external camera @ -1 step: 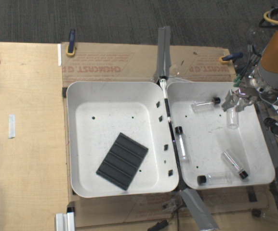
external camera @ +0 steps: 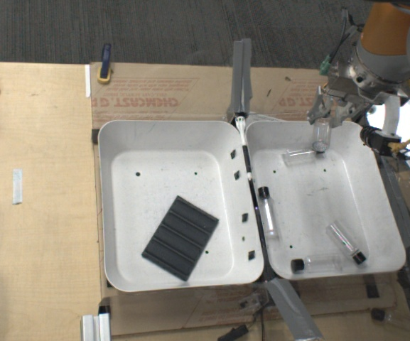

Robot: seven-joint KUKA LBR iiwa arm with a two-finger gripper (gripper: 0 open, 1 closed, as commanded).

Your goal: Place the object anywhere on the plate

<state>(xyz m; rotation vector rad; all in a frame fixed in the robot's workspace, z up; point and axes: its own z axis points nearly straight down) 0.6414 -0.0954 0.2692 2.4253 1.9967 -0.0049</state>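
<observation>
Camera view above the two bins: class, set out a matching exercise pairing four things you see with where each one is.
Things:
1. dark ridged plate
2. clear tube with black cap
3. gripper
4. blue clamp

Places:
A. over the right bin's far edge
B. on the cardboard behind the left bin
C. flat in the left bin
D. near corner of the right bin

Pairs: 1-C, 2-D, 3-A, 4-B

One fixed camera hung above the bench and looked down at a slant, far enough back to take in both white bins: left bin (external camera: 119, 190) toward nine o'clock, right bin (external camera: 375, 190) toward three. The arm (external camera: 389, 27) entered at two o'clock.
</observation>
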